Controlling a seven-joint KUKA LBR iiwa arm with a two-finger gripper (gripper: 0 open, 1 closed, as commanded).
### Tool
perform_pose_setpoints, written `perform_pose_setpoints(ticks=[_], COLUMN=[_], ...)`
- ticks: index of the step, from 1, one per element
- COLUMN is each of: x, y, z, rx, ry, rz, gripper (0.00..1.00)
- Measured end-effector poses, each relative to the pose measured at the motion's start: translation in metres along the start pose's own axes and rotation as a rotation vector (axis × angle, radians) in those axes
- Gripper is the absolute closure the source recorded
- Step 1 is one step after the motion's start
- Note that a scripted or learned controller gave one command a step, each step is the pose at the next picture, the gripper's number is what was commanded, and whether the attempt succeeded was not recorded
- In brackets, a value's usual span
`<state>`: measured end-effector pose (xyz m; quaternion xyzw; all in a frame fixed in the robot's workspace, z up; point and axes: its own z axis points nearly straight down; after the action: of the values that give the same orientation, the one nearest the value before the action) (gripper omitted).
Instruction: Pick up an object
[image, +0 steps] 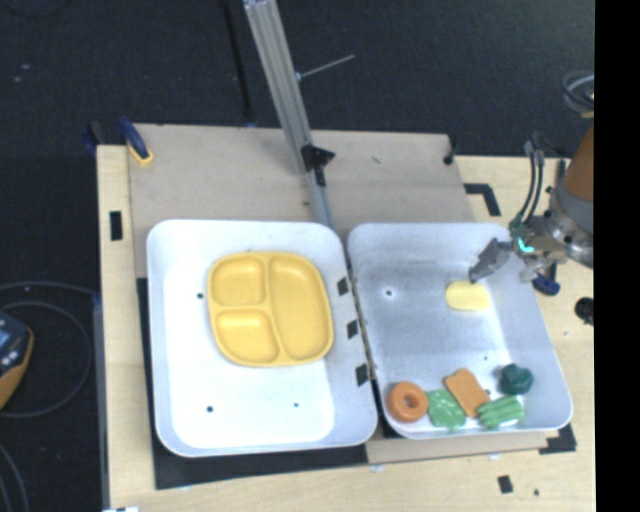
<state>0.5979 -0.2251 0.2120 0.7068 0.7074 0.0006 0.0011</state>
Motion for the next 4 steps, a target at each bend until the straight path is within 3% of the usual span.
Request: perform_pose_setpoints(ticks=[1, 3, 4], x=[0.0, 0.0, -0.001], y=[0.0, 0.002, 0.003], z=[0.0, 0.113, 0.098], rx=[0.0, 0.001, -0.005], ry=[0.0, -0.002, -0.003], rz=[0.0, 0.002, 0.002], gripper=[0.0, 0.0, 1.0])
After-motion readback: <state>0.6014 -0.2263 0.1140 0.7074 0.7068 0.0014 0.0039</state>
